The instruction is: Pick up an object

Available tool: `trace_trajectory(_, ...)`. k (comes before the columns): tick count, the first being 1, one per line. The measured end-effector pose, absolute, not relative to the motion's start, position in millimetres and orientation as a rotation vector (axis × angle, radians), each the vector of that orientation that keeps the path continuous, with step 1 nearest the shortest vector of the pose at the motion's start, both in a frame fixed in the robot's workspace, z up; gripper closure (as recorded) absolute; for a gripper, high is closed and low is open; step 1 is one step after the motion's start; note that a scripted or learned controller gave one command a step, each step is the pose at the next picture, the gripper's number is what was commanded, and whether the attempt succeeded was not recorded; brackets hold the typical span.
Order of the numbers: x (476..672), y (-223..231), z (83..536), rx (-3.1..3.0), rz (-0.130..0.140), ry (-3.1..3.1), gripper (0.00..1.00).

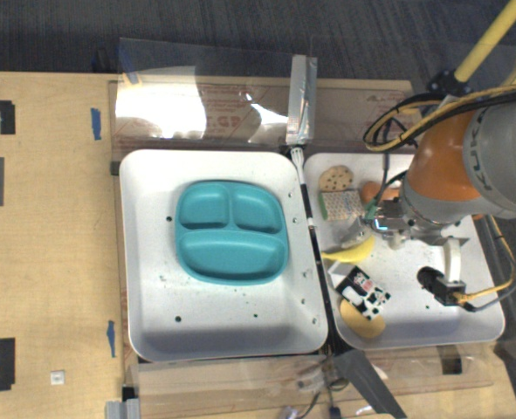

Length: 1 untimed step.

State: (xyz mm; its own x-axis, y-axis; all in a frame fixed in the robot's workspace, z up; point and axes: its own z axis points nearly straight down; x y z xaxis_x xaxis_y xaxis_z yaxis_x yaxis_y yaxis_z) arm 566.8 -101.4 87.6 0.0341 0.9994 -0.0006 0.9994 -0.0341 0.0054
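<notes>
Grey arm with orange band (441,168) reaches in from the right over the right bin (485,321). Gripper (381,225) sits low in that bin's upper middle, just beside the banana (352,251); can't tell its state, wrist hides it. Right bin objects: round cookie-like disc (335,179) at top left, greenish speckled block (340,204) just below it, small orange item (371,190) next to the gripper, yellow banana mid-left, black and white patterned block (364,289) below the banana, tan round piece (362,319) touching the bottom left wall. Nothing visibly lifted. Left bin (144,234) holds a teal divided plate (232,231), three compartments, roughly centred. Clear plastic sheet (205,103) behind the bins.
</notes>
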Motion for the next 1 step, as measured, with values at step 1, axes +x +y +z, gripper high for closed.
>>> trace_trajectory(1, 568.8, -102.0, 99.4, 2.253, 0.012, 2.175, 1.00)
